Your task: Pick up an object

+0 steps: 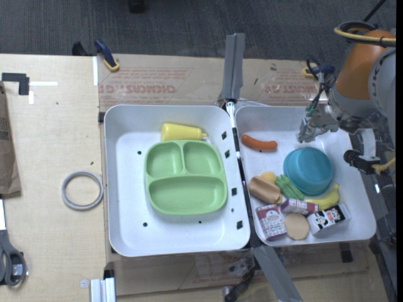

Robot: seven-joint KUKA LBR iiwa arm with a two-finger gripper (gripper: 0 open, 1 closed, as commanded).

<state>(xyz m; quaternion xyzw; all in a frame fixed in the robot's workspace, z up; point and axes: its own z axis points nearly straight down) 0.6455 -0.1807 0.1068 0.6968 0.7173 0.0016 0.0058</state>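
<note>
Arm: grey KUKA arm with an orange band point(360, 68), reaching in from the right
Gripper point(310, 131): low over the far edge of the right white bin point(359, 231); claw state cannot be told
Nearest items: blue plastic bowl point(308, 169) just near of the gripper; orange toy hot dog sausage point(259, 143) to its left
Left white bin point(123, 231): green divided plastic plate point(186, 176), yellow bottle-shaped toy point(181, 131) on its far side

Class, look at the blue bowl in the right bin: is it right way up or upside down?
Upside down: the blue bowl shows its rounded outside, no hollow.
</note>
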